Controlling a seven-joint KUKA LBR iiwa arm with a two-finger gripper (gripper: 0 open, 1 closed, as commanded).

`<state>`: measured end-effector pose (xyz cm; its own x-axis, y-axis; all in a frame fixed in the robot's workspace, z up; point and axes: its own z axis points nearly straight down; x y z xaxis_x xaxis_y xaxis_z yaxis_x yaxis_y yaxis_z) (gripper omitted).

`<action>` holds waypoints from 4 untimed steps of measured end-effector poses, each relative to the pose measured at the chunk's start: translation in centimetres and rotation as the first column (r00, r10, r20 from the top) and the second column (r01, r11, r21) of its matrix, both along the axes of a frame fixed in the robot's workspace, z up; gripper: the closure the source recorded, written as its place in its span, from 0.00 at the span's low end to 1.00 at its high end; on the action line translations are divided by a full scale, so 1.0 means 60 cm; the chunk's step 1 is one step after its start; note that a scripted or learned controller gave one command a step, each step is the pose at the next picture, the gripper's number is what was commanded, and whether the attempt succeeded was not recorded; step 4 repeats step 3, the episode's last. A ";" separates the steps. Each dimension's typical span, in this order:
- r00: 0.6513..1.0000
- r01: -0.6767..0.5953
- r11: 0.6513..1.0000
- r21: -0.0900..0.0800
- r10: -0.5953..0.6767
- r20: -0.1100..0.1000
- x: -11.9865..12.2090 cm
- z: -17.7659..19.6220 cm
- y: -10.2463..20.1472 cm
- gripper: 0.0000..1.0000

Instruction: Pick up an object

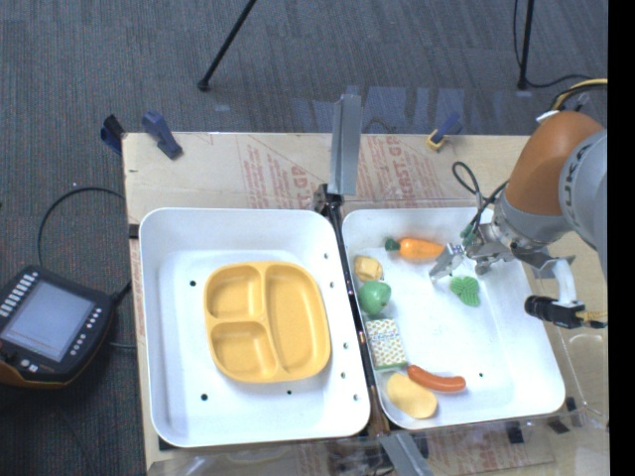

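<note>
**A:** Figure: the bench from above. Where did the arm stand?

**B:** The arm [556, 181] reached in from the right over the right bin [516, 365]. Its gripper [464, 261] hung low in that bin's upper part, just above a green broccoli piece [464, 290] and just beside a toy carrot [421, 249].

**A:** And the claw, released or clenched?

**B:** I could not tell. From where I stood the metal parts blurred together, and nothing sat plainly within it.

**A:** Which item was it after?

**B:** Probably the broccoli, being nearest. Along the bin's left wall lay a pale yellow piece [368, 268], a green pepper [374, 297] and a patterned packet [386, 342]; toward the front, a sausage [437, 379] touching a yellow slice [411, 396]. The left bin [169, 385] held a yellow divided tray [267, 321].

**A:** How would the broccoli handle?

**B:** I judged it light play food, stiff or slightly yielding, with a lumpy crown that offers grip. It looked small, so it might skid on the smooth bin floor. A hold across the crown's narrow width, from straight above, seemed soundest.
</note>
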<state>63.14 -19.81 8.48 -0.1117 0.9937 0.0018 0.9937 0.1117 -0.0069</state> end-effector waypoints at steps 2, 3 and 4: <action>0.999 -0.043 0.999 0.002 0.043 0.006 -0.057 0.021 0.014 1.00; 0.995 -0.097 0.995 -0.001 0.097 0.019 0.005 0.211 0.132 1.00; 0.995 -0.097 0.995 -0.001 0.097 0.019 0.005 0.211 0.132 1.00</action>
